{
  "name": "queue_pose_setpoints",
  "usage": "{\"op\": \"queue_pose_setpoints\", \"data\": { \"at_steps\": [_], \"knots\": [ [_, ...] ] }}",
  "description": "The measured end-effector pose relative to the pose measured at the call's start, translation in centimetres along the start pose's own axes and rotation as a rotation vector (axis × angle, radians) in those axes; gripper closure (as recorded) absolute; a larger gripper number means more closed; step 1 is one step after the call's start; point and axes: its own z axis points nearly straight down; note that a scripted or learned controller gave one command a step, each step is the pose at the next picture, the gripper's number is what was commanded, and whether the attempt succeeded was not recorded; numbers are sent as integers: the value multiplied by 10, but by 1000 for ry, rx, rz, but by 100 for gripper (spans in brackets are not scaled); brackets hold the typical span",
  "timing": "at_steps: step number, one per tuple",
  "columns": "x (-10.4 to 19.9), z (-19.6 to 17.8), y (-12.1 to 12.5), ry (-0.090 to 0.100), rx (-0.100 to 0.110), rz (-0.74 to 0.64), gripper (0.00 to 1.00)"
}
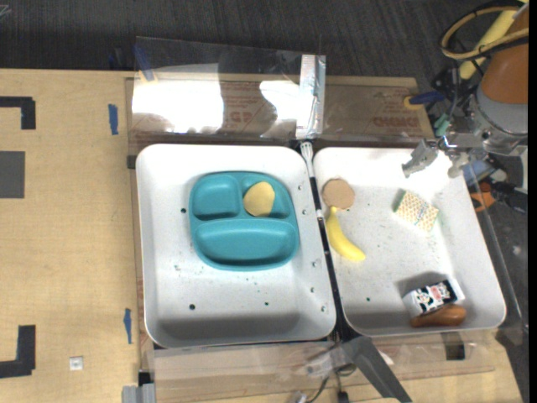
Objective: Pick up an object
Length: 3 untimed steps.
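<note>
My gripper (436, 163) hangs over the far right corner of the right bin (478, 250), open, with nothing between its fingers (414, 164). Just below it lies a pale checkered packet (417, 211). Further left in this bin are a brown round cookie (338, 193) and a yellow banana (343, 238), which touch each other. In the near right corner sit a black-and-white carton (434, 295) and an orange-brown sausage (440, 316) against it.
The left bin (159, 250) holds a teal divided plate (243, 242) with a yellow-orange round piece (259, 198) in its far right compartment. A clear plastic sheet (226, 99) stands behind the bins. Cables (470, 32) hang near the arm at the top right.
</note>
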Motion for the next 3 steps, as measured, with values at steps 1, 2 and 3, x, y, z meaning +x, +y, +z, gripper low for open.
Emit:
{"op": "queue_pose_setpoints", "data": {
  "at_steps": [1,2,3],
  "knots": [
    [-8,117,-4,-2,-8,-53,0],
    [-8,107,-3,-3,-8,-54,100],
    [83,20,-2,-2,-9,-403,100]
  ]
}}
